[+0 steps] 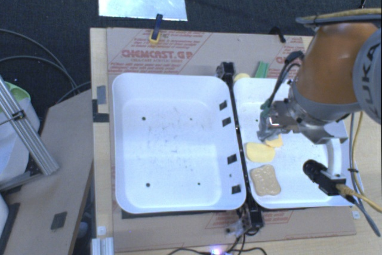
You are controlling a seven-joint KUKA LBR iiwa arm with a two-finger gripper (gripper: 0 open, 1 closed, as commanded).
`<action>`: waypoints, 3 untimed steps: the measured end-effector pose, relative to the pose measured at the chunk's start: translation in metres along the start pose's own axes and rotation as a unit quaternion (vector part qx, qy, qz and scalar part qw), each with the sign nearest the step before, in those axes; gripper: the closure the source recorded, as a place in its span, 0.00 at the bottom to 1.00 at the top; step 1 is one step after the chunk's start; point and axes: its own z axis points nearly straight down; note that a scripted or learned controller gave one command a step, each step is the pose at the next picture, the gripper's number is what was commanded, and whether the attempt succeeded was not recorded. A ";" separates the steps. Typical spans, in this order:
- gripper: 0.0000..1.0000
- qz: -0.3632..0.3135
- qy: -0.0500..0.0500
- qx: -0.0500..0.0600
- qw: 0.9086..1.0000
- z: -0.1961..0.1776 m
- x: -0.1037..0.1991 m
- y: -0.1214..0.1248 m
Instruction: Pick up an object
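Note:
My gripper point(268, 126) hangs low in the right bin point(253, 88), near its left wall. Directly under and in front of it lies a pale yellow soft piece point(261, 152), with a smaller yellow bit point(275, 142) touching the gripper's lower edge. A tan cracker-like slab point(265, 180) lies near the bin's front left corner. Whether anything sits between the fingers is hidden by the wrist.
The left bin point(173, 140) adjoins the right one along a black clipped divider point(234, 134). A small yellow object point(241, 77) and a green strip point(261, 69) rest at the right bin's far rim. The grey arm with its orange band point(334, 63) covers the right bin's right part.

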 end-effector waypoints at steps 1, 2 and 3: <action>1.00 -0.004 0.001 -0.005 1.000 -0.112 0.020 0.001; 1.00 -0.004 0.001 0.000 1.000 -0.117 0.065 0.000; 1.00 -0.004 0.002 -0.001 1.000 -0.160 0.115 0.000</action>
